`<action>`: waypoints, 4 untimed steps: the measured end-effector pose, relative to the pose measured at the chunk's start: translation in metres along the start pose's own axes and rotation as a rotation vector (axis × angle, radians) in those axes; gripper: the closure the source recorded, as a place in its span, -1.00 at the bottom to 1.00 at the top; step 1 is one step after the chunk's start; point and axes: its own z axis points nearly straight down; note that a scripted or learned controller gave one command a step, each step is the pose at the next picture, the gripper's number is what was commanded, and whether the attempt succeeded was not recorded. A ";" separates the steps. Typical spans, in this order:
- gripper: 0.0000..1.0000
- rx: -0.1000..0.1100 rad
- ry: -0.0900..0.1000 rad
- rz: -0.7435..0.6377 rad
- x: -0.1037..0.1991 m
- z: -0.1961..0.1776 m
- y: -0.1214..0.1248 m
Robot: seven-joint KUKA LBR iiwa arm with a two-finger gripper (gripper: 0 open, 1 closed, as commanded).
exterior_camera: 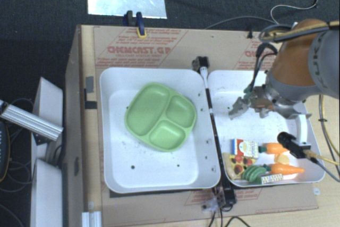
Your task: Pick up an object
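Dark carpet is seen around the desk (159,42), on which two white bins are placed side by side. A green divided plate (161,116) is lying in the left bin (114,167). In the right bin (223,85), small toy foods (260,159) are gathered at 5 o'clock. The gripper (240,106) is held over this bin's middle, at 12 o'clock from the toys. Whether its fingers are spread cannot be told.
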 end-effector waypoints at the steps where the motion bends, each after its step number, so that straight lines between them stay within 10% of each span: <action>1: -1.00 0.001 -0.001 0.002 -0.028 0.100 -0.048; 2: 1.00 -0.002 0.000 0.001 -0.027 0.090 -0.047; 3: 1.00 -0.003 0.001 -0.002 0.023 -0.001 0.009; 4: 1.00 -0.004 -0.003 0.001 -0.053 -0.111 0.012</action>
